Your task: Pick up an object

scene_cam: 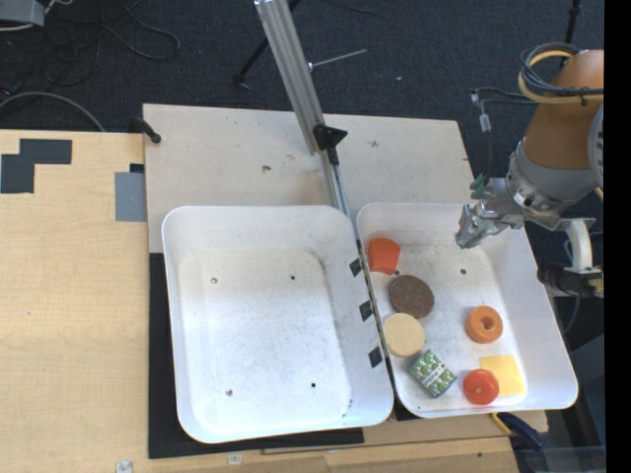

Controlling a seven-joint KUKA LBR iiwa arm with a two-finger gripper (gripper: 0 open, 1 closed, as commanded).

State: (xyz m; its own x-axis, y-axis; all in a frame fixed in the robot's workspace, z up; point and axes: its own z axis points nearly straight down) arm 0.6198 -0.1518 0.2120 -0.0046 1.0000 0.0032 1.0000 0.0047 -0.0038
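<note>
Two white bins are seen on the bench; the gripper is poised over the right bin, jaw state indiscernible, nothing visibly held.

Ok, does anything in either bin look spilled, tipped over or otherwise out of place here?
Nothing stands out. All items sit inside the right bin: orange cup, brown disc, tan disc, green patterned block, orange ring, red piece, yellow block. The gripper hovers above its far edge.
</note>
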